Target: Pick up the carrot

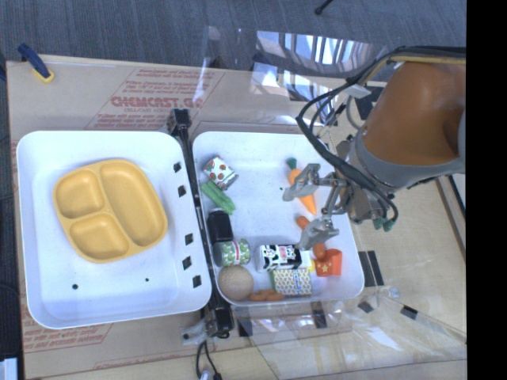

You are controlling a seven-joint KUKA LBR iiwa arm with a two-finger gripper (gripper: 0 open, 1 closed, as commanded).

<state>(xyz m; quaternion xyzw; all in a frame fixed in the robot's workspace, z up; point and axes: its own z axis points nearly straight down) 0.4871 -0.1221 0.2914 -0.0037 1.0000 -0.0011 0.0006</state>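
The carrot (304, 197) is small and orange with a green top, and it lies in the upper right part of the right bin (253, 145). My gripper (311, 206) hangs over it, open. The upper finger (305, 180) crosses the carrot's leafy end, while the lower finger (318, 232) sits below its tip. The carrot lies on the bin floor in the gap between them, partly covered by the upper finger. Whether a finger touches it is unclear.
The left bin (32, 236) holds a yellow divided plate (109, 208). In the right bin are a spotted can (219, 172), a green vegetable (218, 198), a black object (219, 226), a green can (232, 252), a cow-print carton (277, 256), a red box (329, 264) and a brown ball (235, 282).
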